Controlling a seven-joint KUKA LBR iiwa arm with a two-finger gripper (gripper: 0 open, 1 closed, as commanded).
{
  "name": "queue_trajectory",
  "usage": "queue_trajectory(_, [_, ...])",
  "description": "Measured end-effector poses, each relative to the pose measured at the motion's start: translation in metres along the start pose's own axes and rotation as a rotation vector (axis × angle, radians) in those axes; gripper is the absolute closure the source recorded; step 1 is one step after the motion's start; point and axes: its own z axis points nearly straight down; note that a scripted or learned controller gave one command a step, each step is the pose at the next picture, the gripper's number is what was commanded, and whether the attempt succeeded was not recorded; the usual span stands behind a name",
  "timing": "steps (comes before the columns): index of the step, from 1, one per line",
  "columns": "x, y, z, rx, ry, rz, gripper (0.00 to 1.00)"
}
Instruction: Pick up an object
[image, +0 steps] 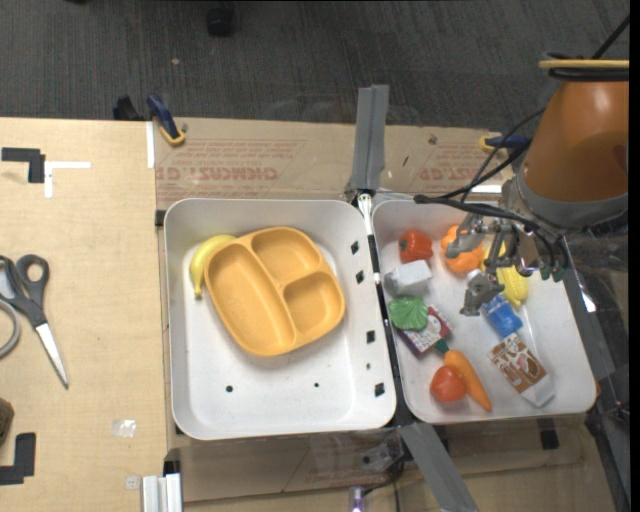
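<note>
Yellow-orange divided plate (275, 290), yellow banana (207, 258) — red tomato (448, 384), orange carrot (468, 378), white bins (180, 330)

The tabletop (80, 330) is pale wood, with a sheet of brown cardboard (250, 160) laid at its far side. Two white bins sit side by side on it: the left bin (190, 390) and, touching it on the right, the right bin (570, 400). Well left of the left bin lie scissors (38, 305), blades pointing toward the near edge. Beyond that bin's far left corner, a blue-and-yellow clamp (165, 120) rests at the cardboard's corner.
</note>
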Motion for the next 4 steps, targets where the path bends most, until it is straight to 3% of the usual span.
queue_trajectory(1, [0.009,-0.02,0.12,0.0,-0.001,0.088,0.0])
queue_trajectory(2, [0.069,-0.011,0.12,0.0,0.0,0.236,0.0])
queue_trajectory(3, [0.011,-0.054,0.119,0.0,-0.002,0.314,0.0])
queue_trajectory(4, [0.009,-0.054,0.109,0.001,-0.006,0.311,1.0])
